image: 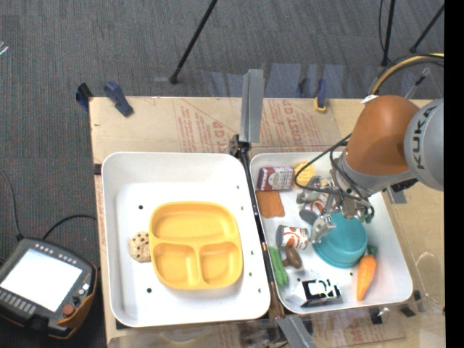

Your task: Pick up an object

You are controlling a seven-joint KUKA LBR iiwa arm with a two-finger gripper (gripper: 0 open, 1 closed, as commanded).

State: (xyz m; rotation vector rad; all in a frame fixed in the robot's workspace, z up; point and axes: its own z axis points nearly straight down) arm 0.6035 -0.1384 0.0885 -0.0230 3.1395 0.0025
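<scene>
Arm low over the right bin [399, 267].
The gripper [335, 210] sits just above the teal bowl [342, 243]; whether it grips anything, I cannot tell.

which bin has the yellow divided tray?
The left white bin: the yellow three-compartment plastic tray lies in it beside a cookie. The right white bin holds small items and the gripper.
</scene>
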